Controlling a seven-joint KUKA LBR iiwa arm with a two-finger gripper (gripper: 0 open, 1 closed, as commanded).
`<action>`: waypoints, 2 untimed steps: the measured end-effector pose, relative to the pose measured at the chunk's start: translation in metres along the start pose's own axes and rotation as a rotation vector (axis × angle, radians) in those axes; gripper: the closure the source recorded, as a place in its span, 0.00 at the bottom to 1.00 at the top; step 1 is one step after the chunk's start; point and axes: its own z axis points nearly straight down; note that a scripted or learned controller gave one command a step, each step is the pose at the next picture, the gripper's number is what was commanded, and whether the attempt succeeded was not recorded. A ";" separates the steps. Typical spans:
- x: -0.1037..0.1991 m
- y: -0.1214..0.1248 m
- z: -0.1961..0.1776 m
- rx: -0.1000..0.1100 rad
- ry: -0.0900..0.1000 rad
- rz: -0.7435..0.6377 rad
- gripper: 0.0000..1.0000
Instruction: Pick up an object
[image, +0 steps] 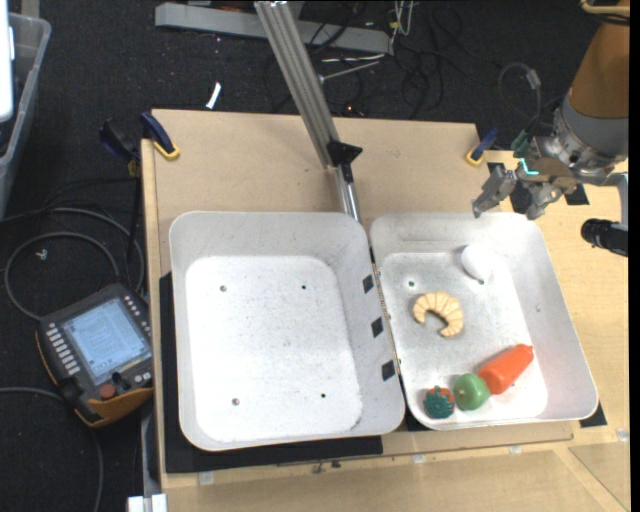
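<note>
My gripper (514, 197) hangs open above the far right corner of the right bin (570, 330), with nothing between its fingers. In that bin lie a small white object (476, 262) near the back, a tan croissant (441, 312) in the middle, an orange carrot (506, 366) toward the front right, a green apple-like ball (471, 391) and a small dark green and red piece (438, 402) at the front.
The left bin (265, 325) sits beside the right one. A metal pole (305, 85) slants from the top of the view down to the gap between the bins. Yellow clamps (163, 140) hold the bench's back corners. A pendant (98, 350) lies on the floor at left.
</note>
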 end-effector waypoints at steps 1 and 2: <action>0.000 0.001 -0.002 -0.004 -0.002 -0.002 0.00; 0.006 0.001 0.042 0.000 -0.001 -0.002 0.00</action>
